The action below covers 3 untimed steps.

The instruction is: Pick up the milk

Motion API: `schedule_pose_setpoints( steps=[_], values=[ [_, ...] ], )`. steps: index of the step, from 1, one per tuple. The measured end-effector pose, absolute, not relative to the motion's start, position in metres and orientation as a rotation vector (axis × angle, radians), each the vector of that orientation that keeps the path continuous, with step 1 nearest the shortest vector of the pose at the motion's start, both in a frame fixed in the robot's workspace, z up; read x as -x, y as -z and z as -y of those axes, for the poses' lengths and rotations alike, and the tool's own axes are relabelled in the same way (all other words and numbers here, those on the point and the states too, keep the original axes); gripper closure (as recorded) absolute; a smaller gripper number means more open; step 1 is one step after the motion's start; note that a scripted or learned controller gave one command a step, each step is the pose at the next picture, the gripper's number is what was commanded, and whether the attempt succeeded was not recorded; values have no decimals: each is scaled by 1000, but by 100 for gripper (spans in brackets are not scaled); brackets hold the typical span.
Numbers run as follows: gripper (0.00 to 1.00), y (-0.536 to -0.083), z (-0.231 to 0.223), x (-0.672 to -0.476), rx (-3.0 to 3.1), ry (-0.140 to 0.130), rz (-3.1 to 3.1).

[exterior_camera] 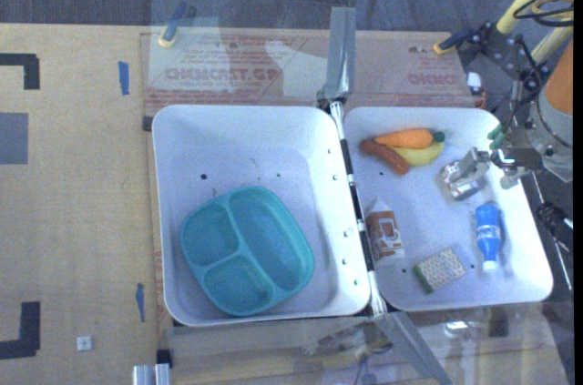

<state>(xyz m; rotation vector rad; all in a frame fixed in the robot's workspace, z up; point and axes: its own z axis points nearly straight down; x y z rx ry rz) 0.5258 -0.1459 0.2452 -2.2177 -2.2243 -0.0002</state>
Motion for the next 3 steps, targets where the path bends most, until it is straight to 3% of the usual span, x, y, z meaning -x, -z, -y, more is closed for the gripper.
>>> schedule_pose_setpoints(
  steps=[1, 2, 3],
  values=[
    [0, -94, 115, -514, 2049, 2, 2383],
    [0, -184, 54, -482, 1893, 1, 2509],
    [0, -185, 6, -480, 1589, 1, 2710]
  ],
)
